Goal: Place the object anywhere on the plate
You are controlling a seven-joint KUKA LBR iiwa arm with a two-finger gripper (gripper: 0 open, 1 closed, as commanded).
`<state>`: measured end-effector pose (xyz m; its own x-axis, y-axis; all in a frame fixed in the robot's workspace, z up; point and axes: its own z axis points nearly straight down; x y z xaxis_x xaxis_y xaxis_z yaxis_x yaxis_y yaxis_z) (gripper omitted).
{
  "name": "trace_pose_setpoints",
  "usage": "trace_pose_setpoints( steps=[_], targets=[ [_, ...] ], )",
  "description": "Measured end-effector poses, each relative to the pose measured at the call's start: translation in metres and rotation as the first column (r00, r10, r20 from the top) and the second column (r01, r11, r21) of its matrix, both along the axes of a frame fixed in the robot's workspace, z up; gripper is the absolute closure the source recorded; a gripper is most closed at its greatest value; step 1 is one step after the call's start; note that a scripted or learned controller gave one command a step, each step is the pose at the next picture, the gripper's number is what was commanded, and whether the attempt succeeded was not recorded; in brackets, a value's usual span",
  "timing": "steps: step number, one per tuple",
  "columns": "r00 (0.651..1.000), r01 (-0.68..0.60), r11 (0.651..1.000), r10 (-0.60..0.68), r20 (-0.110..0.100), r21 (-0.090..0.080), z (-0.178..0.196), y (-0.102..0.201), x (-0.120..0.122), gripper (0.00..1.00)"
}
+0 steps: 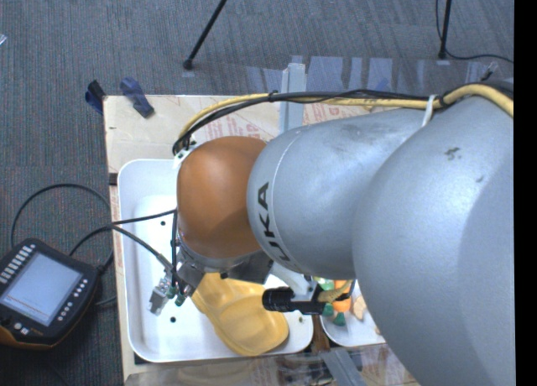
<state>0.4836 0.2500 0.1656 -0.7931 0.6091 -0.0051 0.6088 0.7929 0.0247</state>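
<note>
The arm's orange band (220,200) and grey wrist hang low over the left white bin (138,208) and cover most of it. Below the band, the grey body of my gripper (183,282) pokes out over the bin floor, with a small connector and cables on its left side. A pale yellow rounded object (242,319), smooth like a dish or plate, lies on the floor of the left bin near its front edge, just right of the gripper. A black cylinder (281,299) on the arm overlaps its top edge. Nothing can be seen held.
A few small orange and green items (337,305) lie in the right bin's near left corner (336,338), mostly hidden by the arm. A teach pendant (42,292) lies on the floor to the left. Cardboard (151,128) lines the bench behind the bins.
</note>
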Motion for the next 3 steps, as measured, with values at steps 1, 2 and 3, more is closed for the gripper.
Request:
trace_pose_setpoints(
  steps=[1, 2, 3],
  targets=[
    [1.000, 0.000, 1.000, 0.000, 0.000, 0.000, 0.0000, 0.0000, 0.0000, 0.00],
    [1.000, 0.000, 1.000, 0.000, 0.000, 0.000, 0.0000, 0.0000, 0.0000, 0.00],
    [1.000, 0.000, 1.000, 0.000, 0.000, 0.000, 0.0000, 0.0000, 0.0000, 0.00]
  ],
)
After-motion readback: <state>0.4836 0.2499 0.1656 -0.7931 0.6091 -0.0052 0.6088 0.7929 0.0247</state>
